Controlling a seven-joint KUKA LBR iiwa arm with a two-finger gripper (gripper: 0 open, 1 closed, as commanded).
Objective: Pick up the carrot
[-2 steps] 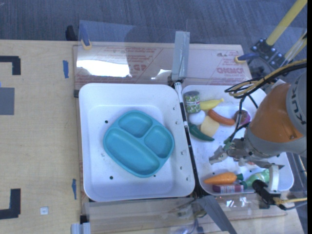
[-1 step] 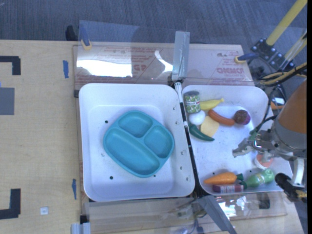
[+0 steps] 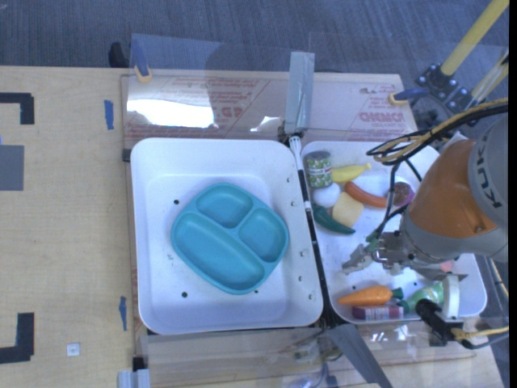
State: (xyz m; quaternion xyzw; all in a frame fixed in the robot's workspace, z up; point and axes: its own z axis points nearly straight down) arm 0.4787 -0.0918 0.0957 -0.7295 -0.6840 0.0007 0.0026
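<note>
carrot (image 3: 365,296) by right bin's (image 3: 477,297) front rim, hand (image 3: 361,257) just above, open, holding nothing

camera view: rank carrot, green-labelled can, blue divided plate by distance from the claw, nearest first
1. Orange plastic carrot, just below the claw, at the right bin's front edge.
2. Small green-labelled can, at the right bin's back left corner.
3. Blue three-compartment plastic plate, in the left bin.

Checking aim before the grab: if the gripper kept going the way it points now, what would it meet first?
Probably bare floor of the right bin; the gripper points left, and the carrot lies just below that line. Depth is unclear.
</note>
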